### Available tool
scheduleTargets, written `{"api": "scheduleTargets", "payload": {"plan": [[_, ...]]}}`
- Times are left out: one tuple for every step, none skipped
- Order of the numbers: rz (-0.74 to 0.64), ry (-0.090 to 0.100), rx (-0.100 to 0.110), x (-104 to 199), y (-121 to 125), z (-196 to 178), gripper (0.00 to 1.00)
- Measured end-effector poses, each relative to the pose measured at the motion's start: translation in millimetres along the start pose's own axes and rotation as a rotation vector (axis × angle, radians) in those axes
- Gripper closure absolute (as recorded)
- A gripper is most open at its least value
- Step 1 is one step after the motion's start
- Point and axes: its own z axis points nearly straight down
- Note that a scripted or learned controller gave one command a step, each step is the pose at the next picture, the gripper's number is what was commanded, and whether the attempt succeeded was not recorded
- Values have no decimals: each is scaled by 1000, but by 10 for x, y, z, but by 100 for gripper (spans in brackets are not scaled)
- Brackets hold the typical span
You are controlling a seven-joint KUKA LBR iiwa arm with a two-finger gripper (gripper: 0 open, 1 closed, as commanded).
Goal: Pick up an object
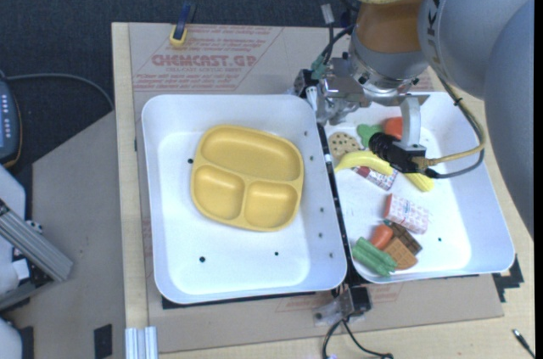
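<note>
Over the far end of the wall between the two bins, your gripper point(333, 104) hangs low, at the corner of the right bin point(462, 204). You cannot tell whether it is wide or narrow, because the wrist covers it from this angle. Nothing shows in its grip, so count the pick as not yet made.

Closest to the gripper, just on its camera side, the cookie point(342, 143) lies flat on the bin floor beside the wall. Just past the cookie is the banana point(361, 160), which touches or overlaps a small red-and-white packet point(375, 174). On the arm's side of the gripper, a green piece point(368, 131) and an orange piece point(393, 127) sit close together.

Well away from the gripper, at the bin's near end, a pink box point(408, 214), a carrot point(382, 235), a green pod point(373, 256) and a brown waffle point(406, 246) are bunched up. Across the wall, well apart from the gripper, a yellow plate point(246, 176) rests in the left bin point(170, 204).

You appear to be at the approach stage. Settling on one thing, closing on it and lifting it clear are all left to do. The cookie and banana look like the nearest candidates. The cookie may be hard to grip, as it lies flat and close to the wall.
</note>
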Motion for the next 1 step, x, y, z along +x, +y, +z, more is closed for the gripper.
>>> {"api": "scheduleTargets", "payload": {"plan": [[3, 0, 9, -42, -32, 206, 100]]}}
